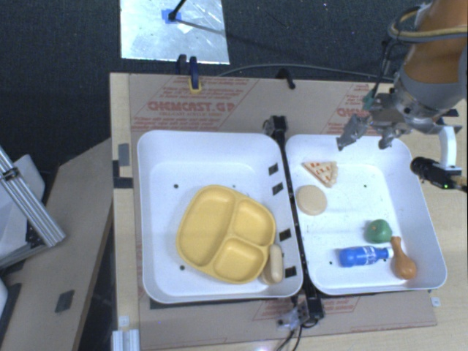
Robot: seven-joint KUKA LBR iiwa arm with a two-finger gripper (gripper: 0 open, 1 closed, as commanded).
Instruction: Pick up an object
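Objects for picking lie in the right-hand shallow white bin (420, 218), while the left-hand shallow white bin (157, 189) holds a yellow plastic tray with three compartments (225, 232) and a pale oblong bread roll (274, 263) touching its lower right corner. Across the black divider sit a tan round flat cookie (311, 199) and, above it, an orange triangular pizza slice (322, 172). Lower down lie a blue plastic bottle (363, 256) on its side, a green round fruit (378, 230) and a tan pear-shaped gourd (401, 260), close together. The two-finger gripper (365, 134) hangs over the bin's upper edge, fingers spread and holding nothing, beneath the grey arm with the orange band (439, 28).
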